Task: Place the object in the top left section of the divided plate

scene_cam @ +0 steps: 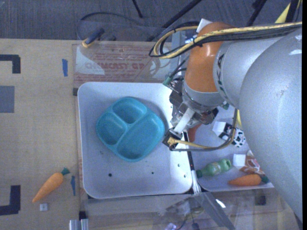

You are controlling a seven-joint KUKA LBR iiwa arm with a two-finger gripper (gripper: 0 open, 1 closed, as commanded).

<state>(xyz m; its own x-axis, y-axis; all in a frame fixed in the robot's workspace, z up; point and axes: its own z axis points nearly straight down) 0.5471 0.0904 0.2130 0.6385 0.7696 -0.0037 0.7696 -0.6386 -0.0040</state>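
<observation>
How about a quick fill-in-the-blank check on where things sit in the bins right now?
1. The divided plate lies in the bin on the view's ____ side.
2. The plate has ____ sections.
3. One carrot lies on the bench outside the bins; the other carrot lies in the bin on the view's ____ side.
4. The bottle beside that carrot is ____ in colour.
Missing words: left; three; right; green.

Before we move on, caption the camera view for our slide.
KUKA arm above two white bins: teal divided plate in the left bin, carrot and green bottle in the right bin.
</observation>
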